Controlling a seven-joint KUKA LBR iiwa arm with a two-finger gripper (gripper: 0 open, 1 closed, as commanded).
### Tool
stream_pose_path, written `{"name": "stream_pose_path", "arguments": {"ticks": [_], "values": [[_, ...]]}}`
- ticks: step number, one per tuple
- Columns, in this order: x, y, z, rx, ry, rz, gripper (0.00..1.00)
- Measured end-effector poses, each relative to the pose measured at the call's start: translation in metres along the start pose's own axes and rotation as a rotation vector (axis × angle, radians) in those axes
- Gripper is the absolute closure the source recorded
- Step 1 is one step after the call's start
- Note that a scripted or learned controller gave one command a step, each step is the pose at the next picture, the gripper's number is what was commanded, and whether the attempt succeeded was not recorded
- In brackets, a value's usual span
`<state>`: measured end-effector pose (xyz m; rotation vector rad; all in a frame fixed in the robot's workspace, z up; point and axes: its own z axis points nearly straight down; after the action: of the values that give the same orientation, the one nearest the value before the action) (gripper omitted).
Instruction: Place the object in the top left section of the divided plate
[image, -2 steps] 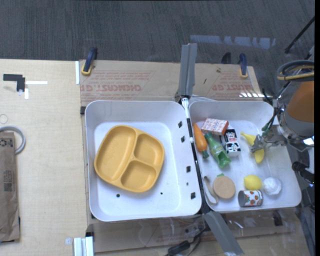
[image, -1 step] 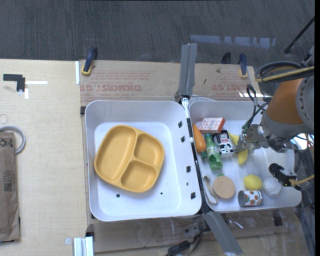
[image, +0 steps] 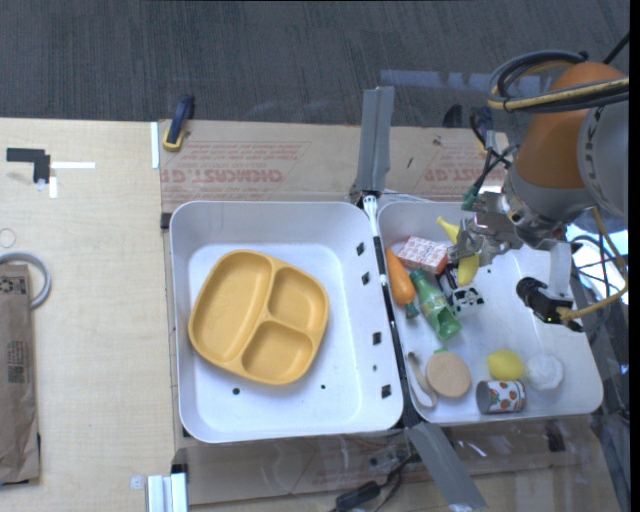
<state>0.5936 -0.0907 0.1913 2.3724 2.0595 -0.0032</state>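
While the arm (image: 560, 150) is reached over the right bin's (image: 575, 385) far edge, the gripper (image: 470, 250) is lowered near a green bottle (image: 434, 303); its opening cannot be told.

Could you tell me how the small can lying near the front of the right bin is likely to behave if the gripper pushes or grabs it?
The can lies on its side, so a push would probably make it roll, perhaps into the yellow lemon just behind it. Its curved, glossy wall looks slippery, so fingers may slide unless they close squarely across it. It looks rigid; its weight cannot be judged.
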Motion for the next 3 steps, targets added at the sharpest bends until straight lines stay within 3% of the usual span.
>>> {"name": "stream_pose_path", "arguments": {"ticks": [1, 2, 3], "values": [[0.075, -0.079, 0.001, 0.002, 0.0, -0.251, 1.0], [0.112, -0.133, 0.001, 0.003, 0.0, -0.312, 1.0], [0.072, -0.078, 0.001, 0.002, -0.001, -0.157, 1.0]]}}
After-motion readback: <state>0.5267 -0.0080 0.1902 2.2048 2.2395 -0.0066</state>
